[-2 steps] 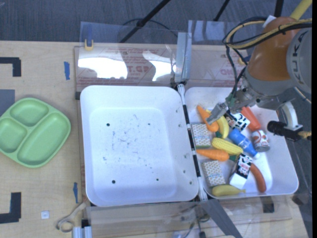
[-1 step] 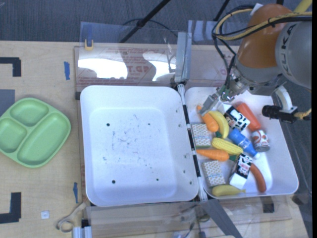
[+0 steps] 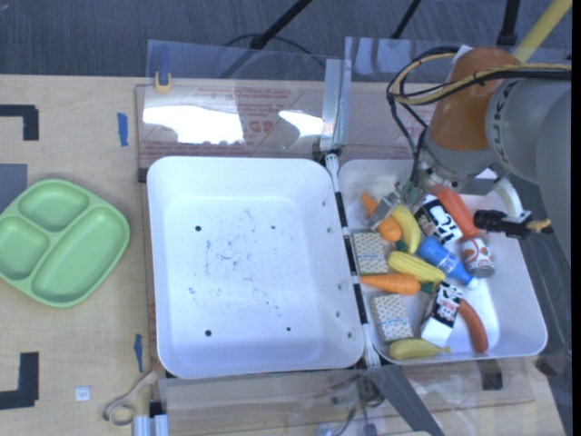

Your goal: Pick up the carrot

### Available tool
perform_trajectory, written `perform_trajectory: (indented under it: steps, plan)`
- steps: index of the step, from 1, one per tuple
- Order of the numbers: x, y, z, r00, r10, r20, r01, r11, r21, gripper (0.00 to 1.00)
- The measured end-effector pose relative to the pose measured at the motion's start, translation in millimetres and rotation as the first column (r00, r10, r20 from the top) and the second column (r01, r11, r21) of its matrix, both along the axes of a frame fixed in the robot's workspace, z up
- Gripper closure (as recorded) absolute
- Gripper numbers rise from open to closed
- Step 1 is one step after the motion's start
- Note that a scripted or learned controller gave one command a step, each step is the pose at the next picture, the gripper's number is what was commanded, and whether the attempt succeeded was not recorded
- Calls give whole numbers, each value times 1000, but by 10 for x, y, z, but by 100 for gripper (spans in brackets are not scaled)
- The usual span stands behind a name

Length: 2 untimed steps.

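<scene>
An orange carrot (image 3: 391, 283) lies flat in the right bin (image 3: 525, 291), left of centre, just below a corn cob (image 3: 416, 265). A second long orange piece (image 3: 455, 209) lies slanted at the back of the pile, close under the arm. My gripper (image 3: 408, 194) hangs over the back left part of the right bin, above a yellow banana (image 3: 405, 226) and a small orange piece (image 3: 389, 231). It is well behind the flat carrot, and the arm's wrist hides much of it.
The right bin also holds a blue bottle (image 3: 443, 258), two cracker packets (image 3: 370, 252), a black-and-white bottle (image 3: 442, 309), a red-orange sausage (image 3: 474, 324) and a can (image 3: 478, 257). The left bin (image 3: 172, 189) adjoins it. A green divided plate (image 3: 60, 241) lies far left.
</scene>
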<state>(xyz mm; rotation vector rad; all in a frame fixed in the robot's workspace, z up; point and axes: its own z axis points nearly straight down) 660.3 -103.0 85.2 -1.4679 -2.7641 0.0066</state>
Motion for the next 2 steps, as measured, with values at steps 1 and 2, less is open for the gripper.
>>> perform_trajectory:
  steps: [1, 2]
  plan:
    - [36, -6, 109, 1000, 1, 15, -1, 1000, -3, 100]
    - [33, 27, 12, 1000, -24, 9, 24, 1000, -2, 100]
